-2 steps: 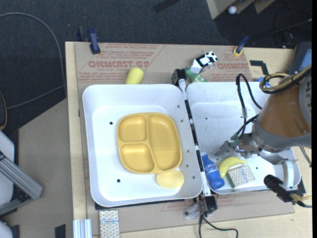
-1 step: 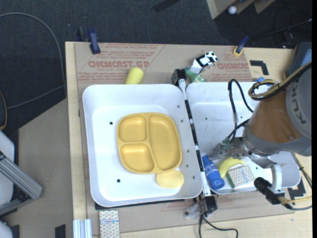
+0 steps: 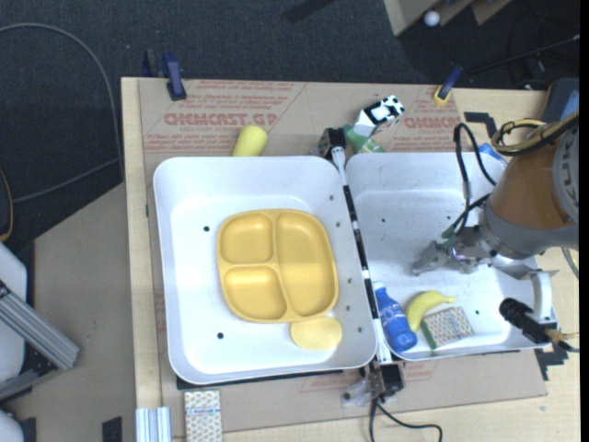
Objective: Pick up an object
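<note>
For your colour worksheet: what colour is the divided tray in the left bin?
Yellow; the divided tray shows in the camera view.

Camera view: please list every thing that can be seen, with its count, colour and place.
bins: two, white, side by side on the bench
divided plate: one, yellow, middle of left bin
round disc: one, pale yellow, left bin, beside the plate's near edge
bottle: one, blue, right bin, near corner
banana: one, yellow, right bin, beside the bottle
sponge: one, tan, right bin, below the banana
yellow object: one, on the bench behind left bin
gripper: one, grey, over right bin
</note>
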You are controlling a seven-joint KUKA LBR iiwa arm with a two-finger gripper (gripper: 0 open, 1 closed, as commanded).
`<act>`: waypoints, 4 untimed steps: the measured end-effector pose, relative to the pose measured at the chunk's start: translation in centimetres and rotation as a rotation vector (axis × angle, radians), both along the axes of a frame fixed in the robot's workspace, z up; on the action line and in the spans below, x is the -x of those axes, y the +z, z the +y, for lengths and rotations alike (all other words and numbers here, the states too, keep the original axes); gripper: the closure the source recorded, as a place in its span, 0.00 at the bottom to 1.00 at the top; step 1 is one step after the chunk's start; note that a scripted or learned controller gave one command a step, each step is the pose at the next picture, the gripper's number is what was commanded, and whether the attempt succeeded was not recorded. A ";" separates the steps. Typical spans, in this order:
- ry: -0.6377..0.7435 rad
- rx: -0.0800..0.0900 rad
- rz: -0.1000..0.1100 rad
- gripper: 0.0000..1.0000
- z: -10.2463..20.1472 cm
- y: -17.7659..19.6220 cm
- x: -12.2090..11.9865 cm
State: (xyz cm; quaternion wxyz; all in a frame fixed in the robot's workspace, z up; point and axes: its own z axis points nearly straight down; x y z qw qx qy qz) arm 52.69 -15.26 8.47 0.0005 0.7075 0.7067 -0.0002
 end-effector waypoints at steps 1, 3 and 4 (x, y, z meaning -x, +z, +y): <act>0.001 -0.001 0.001 0.00 4.7 -0.1 4.8; -0.002 0.007 -0.012 0.00 5.3 0.2 4.5; 0.001 0.001 -0.001 0.00 -5.1 0.0 -4.0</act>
